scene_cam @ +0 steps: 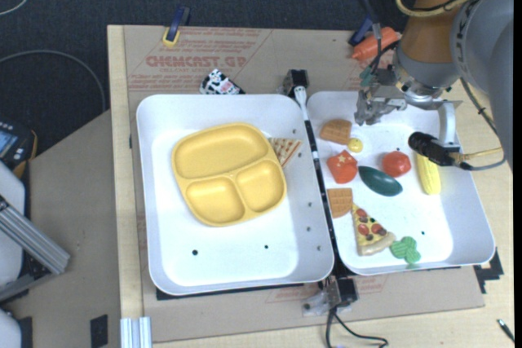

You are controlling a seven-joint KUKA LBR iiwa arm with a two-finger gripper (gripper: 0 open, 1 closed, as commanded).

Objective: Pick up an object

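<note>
While the grey arm (pixel 481 20) with its orange band reaches in from the right of the camera view, its gripper (pixel 369 112) hangs over the far left part of the right bin (pixel 469 212), just above and to the right of a tan bread-like piece (pixel 335 131); whether it is released or clenched cannot be told from this slant, and nothing can be seen between its tips. Near that piece lies a small yellow ball (pixel 356 145), and below it a red pepper (pixel 342 167). A dark green oval vegetable (pixel 380 180) sits in the middle of the bin, with a red tomato (pixel 396 164) just beside its upper right and a yellow corn cob (pixel 428 174) further right. Toward the near side lie a brown cracker square (pixel 340 201), a pizza slice (pixel 371 232) and a green broccoli piece (pixel 405 249). The left bin (pixel 236 265) bears a yellow divided plate (pixel 228 173), with a waffle-patterned wedge (pixel 285 149) touching its right rim.
</note>
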